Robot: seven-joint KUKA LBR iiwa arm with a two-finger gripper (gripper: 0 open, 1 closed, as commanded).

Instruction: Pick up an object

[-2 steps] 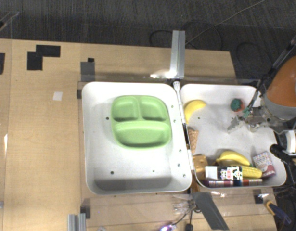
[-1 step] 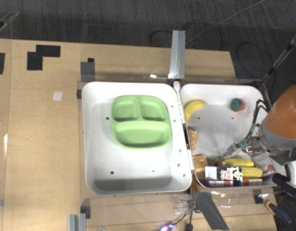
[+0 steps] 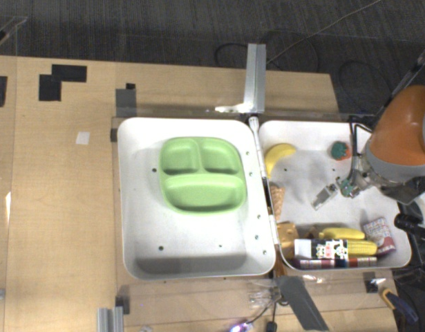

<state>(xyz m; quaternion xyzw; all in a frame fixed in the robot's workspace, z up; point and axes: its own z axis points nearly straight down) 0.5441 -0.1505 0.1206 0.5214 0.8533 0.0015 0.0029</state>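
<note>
My gripper (image 3: pixel 324 196) hangs low over the bare middle of the right bin (image 3: pixel 305 163), reaching in from the right under the orange band of the arm (image 3: pixel 404 133). Nothing shows between its tips. A yellow banana (image 3: pixel 278 155) lies at the bin's left, toward the back. A tan cone-shaped piece (image 3: pixel 276 199) lies left of the gripper. A small green and red ball (image 3: pixel 339 150) rests behind the gripper. Along the front wall lie a yellow toy (image 3: pixel 346 234), a black and white bottle (image 3: pixel 326 249) and a small pink packet (image 3: pixel 378 230).
The left bin (image 3: pixel 139 206) holds a green divided plate (image 3: pixel 201 173). A metal post (image 3: pixel 255 78) stands behind the seam between the bins. Wooden bench (image 3: pixel 53 185) stretches to the left. Cables lie on the dark floor at the back.
</note>
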